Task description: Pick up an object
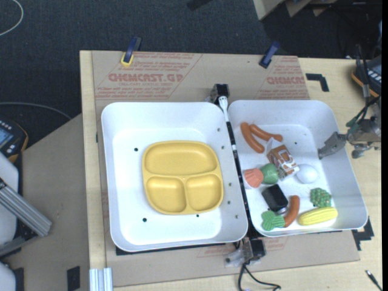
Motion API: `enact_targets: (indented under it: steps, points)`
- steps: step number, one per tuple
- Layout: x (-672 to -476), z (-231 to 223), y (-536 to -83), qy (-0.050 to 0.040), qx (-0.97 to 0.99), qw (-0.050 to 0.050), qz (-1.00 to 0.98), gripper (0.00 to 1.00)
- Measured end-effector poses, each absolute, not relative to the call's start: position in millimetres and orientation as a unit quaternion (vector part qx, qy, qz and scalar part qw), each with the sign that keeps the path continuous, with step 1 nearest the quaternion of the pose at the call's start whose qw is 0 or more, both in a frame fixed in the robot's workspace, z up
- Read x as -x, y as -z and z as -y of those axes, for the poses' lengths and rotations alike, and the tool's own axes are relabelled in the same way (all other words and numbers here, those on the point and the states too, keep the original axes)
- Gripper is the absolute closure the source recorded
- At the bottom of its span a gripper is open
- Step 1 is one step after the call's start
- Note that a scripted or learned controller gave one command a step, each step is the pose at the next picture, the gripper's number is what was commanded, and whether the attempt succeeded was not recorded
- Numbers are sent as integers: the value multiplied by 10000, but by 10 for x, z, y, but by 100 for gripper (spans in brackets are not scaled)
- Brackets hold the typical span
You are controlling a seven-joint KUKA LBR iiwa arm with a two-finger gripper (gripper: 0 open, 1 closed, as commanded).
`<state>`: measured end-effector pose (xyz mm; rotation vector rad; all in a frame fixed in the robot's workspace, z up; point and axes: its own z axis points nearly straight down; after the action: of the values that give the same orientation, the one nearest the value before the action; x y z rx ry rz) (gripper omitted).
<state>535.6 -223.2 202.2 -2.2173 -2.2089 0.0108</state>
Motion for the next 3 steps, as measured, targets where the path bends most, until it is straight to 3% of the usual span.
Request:
enact_targets:
  steps: [1, 3]
  points:
    - [-5390, 2228, -2098, 0, 7071, -6, 7071, 0]
    - [-5488, 2155, -1063, -8, 7067, 22, 7075, 0]
